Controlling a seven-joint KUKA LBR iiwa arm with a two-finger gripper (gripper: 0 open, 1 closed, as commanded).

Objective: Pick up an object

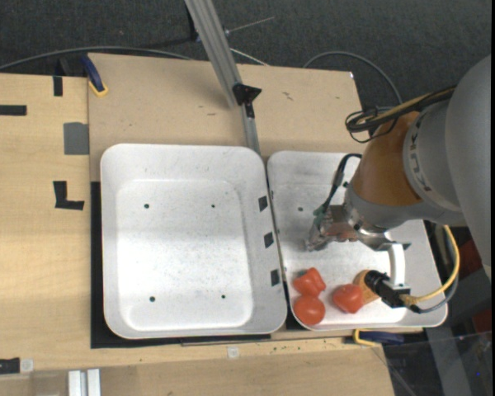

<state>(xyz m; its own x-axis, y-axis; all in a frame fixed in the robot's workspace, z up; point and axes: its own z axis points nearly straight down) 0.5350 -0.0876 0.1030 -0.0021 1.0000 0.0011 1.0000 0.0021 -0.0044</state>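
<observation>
Grey arm [445, 155], tool [318, 239], rounded red objects [310, 283]

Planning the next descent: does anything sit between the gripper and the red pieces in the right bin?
Nothing visible does. The gripper is over bare floor of the right bin, and the red pieces lie just toward the near wall.

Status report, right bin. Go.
End effector low over right bin, nothing seen held. Three red objects at near edge, untouched. Path unobstructed.

Left bin [124, 180] bare and open, right bin's [293, 176] near end crowded (three red objects [310, 283])
</observation>
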